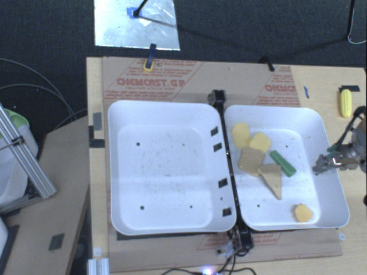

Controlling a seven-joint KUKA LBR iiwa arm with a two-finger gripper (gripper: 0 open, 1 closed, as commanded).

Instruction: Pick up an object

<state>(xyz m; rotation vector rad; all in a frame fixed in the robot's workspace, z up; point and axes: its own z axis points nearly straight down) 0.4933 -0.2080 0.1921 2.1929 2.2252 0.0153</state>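
While the tool point(324, 164) hangs over the right bin's point(324, 132) right rim, its fingers look slightly apart, with nothing between them. Most of the arm is cut off at the edge. Yellow pieces point(250, 137), a green block point(282, 162) and tan wedges point(261, 168) lie in this bin, apart from the tool.

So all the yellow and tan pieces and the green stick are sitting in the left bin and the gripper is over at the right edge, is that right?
Not quite. The yellow and tan pieces and the green stick lie in the right bin, not the left one. The gripper is indeed at the right edge. The camera view shows this.
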